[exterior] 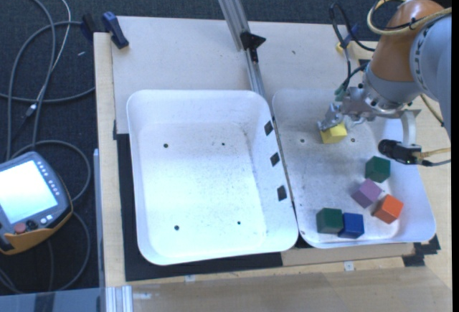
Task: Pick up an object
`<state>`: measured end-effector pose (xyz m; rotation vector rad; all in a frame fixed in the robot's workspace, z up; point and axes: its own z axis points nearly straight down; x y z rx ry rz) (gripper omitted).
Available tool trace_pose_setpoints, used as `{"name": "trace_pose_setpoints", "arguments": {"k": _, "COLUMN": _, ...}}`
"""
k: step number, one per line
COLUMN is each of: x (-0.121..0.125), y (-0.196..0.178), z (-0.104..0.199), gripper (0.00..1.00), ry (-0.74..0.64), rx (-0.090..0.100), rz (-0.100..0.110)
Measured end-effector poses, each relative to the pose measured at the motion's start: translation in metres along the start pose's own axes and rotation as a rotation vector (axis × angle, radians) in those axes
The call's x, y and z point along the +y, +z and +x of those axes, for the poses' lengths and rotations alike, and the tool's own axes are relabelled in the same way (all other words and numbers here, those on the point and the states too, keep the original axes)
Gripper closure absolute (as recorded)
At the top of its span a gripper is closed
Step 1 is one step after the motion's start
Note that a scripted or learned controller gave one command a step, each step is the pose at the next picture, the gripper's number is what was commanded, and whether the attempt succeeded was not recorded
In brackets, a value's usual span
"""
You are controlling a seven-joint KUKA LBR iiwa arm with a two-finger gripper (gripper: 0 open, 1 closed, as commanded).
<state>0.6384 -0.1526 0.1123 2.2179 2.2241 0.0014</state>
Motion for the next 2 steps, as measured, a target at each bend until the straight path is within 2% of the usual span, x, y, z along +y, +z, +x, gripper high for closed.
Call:
{"name": "trace_pose_setpoints", "arguments": {"k": 1, "x": 0.004, "y": -0.093, "z": 0.09, "gripper": 1.0, "ry": -0.007, "rx": 0.002, "rz": -0.008}}
{"name": "trace_pose_setpoints", "arguments": {"k": 2, "x": 0.027, "y": -0.087, "z": 0.165, "gripper": 1.0, "ry": -0.007, "rx": 0.003, "rz": -0.001}}
